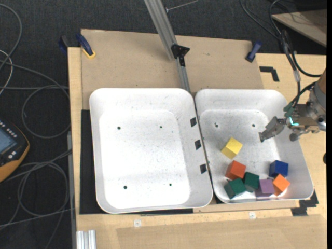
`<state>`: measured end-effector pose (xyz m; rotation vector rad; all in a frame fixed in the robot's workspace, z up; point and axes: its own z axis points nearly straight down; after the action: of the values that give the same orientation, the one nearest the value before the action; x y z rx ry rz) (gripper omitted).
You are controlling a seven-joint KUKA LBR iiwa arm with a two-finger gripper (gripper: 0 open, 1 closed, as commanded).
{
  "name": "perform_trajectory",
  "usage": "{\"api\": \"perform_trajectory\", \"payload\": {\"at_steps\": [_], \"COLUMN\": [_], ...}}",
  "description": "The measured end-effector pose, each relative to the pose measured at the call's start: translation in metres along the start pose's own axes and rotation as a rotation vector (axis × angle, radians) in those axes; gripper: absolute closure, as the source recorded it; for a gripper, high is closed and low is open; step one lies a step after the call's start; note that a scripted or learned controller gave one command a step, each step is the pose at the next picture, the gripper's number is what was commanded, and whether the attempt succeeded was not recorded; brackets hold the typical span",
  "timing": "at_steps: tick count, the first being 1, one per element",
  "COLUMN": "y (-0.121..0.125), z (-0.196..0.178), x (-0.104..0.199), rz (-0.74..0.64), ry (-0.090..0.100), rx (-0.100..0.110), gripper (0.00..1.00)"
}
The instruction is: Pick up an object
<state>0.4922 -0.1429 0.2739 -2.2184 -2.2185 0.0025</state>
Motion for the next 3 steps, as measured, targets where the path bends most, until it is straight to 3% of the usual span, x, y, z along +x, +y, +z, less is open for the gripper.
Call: {"api": "perform_trajectory", "payload": {"at_steps": [1, 3], "y": [0.001, 0.006], "z": [-0.002, 0.099], "x": [0.0, -0.006], "rz": [-0.001, 0.001], "ry": [-0.001, 0.001], "rx": [-0.005, 0.003], "gripper": [0.0, 0.0]}}
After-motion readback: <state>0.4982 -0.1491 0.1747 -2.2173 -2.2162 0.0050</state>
